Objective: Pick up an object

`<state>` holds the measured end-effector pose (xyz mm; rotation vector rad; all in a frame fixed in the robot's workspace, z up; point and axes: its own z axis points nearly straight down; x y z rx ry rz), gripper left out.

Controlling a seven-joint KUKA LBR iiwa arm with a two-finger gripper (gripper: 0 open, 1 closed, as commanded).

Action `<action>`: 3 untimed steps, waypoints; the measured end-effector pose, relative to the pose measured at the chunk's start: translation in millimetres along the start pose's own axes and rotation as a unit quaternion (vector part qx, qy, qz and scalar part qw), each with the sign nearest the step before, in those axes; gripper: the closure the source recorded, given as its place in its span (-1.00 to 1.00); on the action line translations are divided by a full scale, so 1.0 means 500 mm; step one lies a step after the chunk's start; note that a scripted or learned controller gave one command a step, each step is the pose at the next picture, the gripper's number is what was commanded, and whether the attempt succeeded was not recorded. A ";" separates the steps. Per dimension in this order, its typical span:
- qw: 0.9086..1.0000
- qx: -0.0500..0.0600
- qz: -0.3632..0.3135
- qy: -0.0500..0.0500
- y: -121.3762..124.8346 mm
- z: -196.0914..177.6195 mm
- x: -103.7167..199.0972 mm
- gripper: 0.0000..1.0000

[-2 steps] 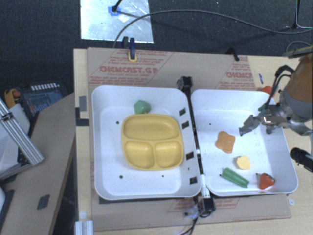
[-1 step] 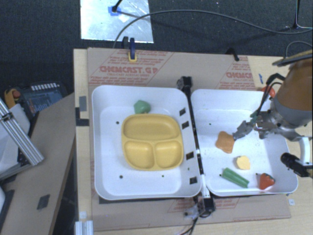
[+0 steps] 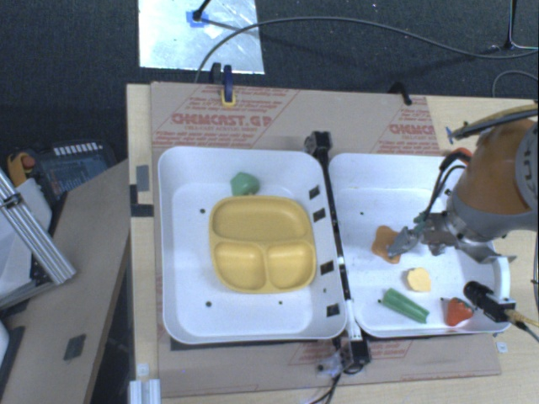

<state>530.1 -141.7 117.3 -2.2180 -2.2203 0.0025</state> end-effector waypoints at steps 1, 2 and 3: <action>1.000 -0.001 0.000 0.000 0.001 0.069 0.001 -1.00; 1.000 -0.003 0.000 -0.001 0.003 0.044 0.000 1.00; 1.000 -0.004 0.001 -0.002 0.009 -0.057 -0.021 1.00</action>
